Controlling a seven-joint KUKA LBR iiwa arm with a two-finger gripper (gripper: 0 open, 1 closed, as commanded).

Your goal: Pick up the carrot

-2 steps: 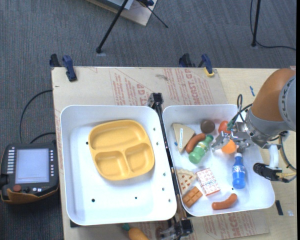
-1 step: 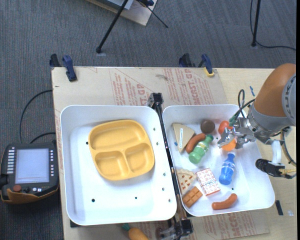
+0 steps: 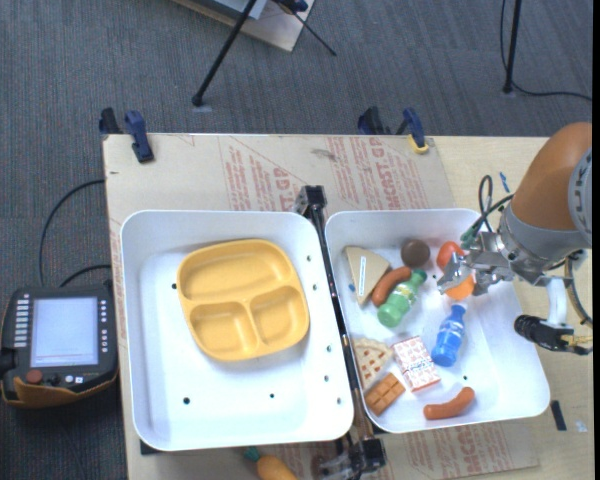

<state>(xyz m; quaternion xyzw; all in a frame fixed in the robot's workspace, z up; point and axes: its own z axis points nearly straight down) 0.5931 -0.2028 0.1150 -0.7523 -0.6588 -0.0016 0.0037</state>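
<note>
- looking at the right bin: where are the jaws?
- right of the middle of the frame, low over the toys.
- are they holding the carrot?
- an orange bit sits right at the tips, just above the blue bottle. i think it's the carrot, but i cannot tell if they are open or closed.
- what's in the left bin?
- a yellow plate.
</note>
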